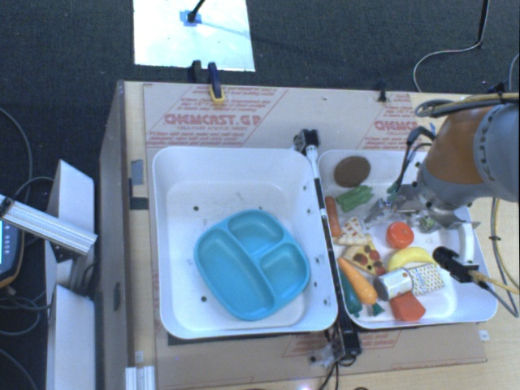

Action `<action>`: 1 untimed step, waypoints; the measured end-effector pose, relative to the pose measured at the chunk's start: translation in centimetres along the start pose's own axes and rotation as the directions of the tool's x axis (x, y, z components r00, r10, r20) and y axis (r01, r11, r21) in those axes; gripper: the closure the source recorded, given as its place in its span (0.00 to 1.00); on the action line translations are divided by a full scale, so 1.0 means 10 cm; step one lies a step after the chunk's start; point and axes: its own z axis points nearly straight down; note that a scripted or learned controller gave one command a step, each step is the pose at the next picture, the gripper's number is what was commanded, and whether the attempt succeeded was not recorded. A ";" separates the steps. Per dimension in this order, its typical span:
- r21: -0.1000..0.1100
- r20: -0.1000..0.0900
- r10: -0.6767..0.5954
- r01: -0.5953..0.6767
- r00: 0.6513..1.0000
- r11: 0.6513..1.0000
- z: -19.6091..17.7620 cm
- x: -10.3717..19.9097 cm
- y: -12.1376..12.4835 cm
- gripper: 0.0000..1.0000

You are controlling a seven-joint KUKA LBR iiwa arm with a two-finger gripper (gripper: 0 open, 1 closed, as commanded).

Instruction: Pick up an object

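Gripper (388, 208) is positioned low in the right bin (479, 303), beside the green piece (354, 197) and orange ball (399, 234); finger state cannot be told.

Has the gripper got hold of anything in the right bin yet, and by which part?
Cannot be told. The gripper is low in the right bin, between the green piece and the orange ball, but no item shows between its fingers.
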 end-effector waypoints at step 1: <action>-0.007 0.007 0.004 -0.004 1.000 1.000 0.02 0.13 -0.30 0.00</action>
